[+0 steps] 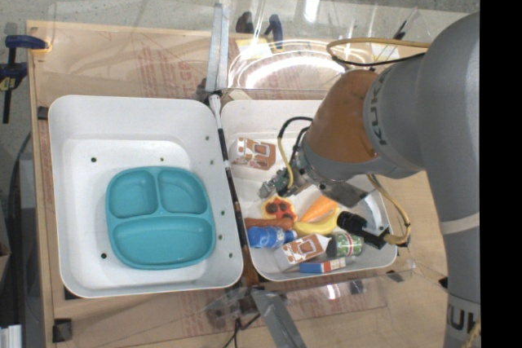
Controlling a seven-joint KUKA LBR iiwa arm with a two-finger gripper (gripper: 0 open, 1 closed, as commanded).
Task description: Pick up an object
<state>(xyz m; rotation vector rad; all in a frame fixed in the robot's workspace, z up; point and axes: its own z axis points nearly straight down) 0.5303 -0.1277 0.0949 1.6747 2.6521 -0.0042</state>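
Crowding the near half of the right bin (pixel 259 120) are seven loose things, any of which could be picked. There is one red-and-orange toy (pixel 280 211), with one yellow-orange piece (pixel 320 213) just beside it on the right. One blue bottle (pixel 267 238) lies on its side below the toy. One green can (pixel 347 244) and one small blue-and-red tube (pixel 323 266) sit by the front wall. There are also two brown-and-white cartons. The first carton (pixel 307 248) lies among the pile between the bottle and the can. The second carton (pixel 254 152) lies apart, toward the bin's far left. The hand (pixel 276 185) sits low in this bin, between the second carton and the toy and directly above the toy in the view. Whether it is released, clenched or touching anything cannot be told, because the grey arm (pixel 391 126) with its orange band covers much of it. The left bin (pixel 122 122), the other of the two white bins, holds a single teal plate (pixel 159 218). The plate has three compartments, two small ones at the far side and one wide one nearer, and it lies flat. Both bins rest edge to edge on the wooden table (pixel 114 65).
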